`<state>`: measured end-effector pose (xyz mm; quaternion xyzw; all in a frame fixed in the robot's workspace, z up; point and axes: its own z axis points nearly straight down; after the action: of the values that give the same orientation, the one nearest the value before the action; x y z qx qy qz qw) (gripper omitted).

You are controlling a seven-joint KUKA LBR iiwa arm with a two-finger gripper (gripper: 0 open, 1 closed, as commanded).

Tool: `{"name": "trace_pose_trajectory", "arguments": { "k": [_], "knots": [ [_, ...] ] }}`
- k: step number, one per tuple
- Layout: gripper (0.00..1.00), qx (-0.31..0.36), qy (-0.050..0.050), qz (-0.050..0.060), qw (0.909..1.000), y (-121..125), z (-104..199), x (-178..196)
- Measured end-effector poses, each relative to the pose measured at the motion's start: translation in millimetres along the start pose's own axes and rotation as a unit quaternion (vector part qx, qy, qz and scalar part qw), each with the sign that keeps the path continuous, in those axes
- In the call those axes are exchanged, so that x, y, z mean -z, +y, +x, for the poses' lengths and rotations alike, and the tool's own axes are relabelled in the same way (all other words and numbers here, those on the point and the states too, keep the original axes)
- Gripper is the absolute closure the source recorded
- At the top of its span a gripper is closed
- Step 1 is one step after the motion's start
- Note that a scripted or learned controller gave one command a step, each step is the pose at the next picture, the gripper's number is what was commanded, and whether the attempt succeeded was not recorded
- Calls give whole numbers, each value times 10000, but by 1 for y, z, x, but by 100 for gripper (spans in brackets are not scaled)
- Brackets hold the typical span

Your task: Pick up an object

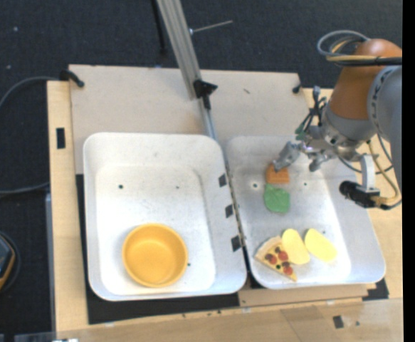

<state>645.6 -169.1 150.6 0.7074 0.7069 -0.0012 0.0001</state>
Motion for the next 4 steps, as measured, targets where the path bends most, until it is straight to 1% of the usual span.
{"name": "trace_pose_trajectory", "arguments": {
  "k": [1,2,3,4],
  "knots": [
    [100,-4,-2,-31,10000,2,-1,13],
    [100,15,6,-17,10000,0,4,56],
    [100,17,3,-19,10000,1,1,97],
    [100,23,5,-28,10000,1,0,119]
  ]
}}
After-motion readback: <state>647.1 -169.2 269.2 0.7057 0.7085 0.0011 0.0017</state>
